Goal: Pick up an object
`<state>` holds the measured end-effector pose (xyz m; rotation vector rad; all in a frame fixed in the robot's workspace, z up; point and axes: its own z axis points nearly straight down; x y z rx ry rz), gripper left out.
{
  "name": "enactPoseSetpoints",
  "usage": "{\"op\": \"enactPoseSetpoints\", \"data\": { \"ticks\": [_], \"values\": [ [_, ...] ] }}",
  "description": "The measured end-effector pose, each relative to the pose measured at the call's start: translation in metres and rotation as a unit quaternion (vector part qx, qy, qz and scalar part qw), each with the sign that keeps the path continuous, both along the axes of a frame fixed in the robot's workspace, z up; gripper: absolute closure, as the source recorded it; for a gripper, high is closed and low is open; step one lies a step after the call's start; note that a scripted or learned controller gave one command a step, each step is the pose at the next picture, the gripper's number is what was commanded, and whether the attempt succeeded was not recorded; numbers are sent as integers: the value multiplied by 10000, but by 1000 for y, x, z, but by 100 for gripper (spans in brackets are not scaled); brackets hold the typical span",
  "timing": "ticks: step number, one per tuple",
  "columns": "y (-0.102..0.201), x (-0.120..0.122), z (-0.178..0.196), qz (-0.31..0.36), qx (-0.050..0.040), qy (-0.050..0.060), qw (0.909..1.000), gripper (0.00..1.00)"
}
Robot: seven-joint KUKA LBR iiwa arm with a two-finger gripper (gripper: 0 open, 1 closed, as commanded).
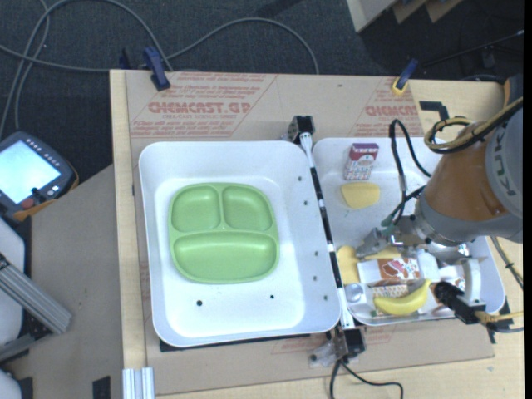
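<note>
The right bin (490, 285) holds several objects. A small red and white carton (361, 161) stands at its far end, with a pale yellow piece (360, 194) just in front of it. At the near end lie a banana (403, 299), a red and white snack packet (397, 273) and a yellow block (347, 264). My gripper (405, 250) hangs low over the near part of this bin, right above the snack packet and beside the yellow block. The arm's orange band (465, 191) rises behind it and hides the bin's right side.
The left bin (158, 248) carries a green divided plate (223, 231). A black divider rail (320, 214) runs between the two bins. Cables (399, 152) loop over the right bin's far edge. A handheld screen (29, 173) sits off the bench to the left.
</note>
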<state>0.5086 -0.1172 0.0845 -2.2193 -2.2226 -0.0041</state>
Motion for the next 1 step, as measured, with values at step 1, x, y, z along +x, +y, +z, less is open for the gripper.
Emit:
{"op": "enactPoseSetpoints", "data": {
  "ticks": [1],
  "values": [
    [-1,0,10,-5,-9,-8,10000,100]
  ]
}}
